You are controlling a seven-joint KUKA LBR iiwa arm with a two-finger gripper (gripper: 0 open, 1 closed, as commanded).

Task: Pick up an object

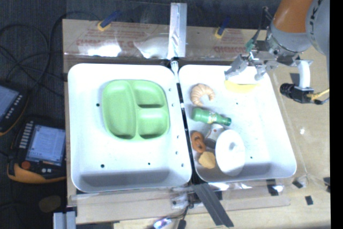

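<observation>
My gripper hovers over the back right corner of the right bin, its two fingers spread apart and open. Just under it a flat yellow object lies on the bin floor, partly covered by the fingers and not held. Further left in this bin are a tan croissant, a green bottle lying on its side, a white cup, a brown doughnut and a small tan piece.
The left bin holds a green divided plate. A raised rim separates the two bins. Clear plastic sheeting lies behind them, and a black fitting sits at the right bin's edge.
</observation>
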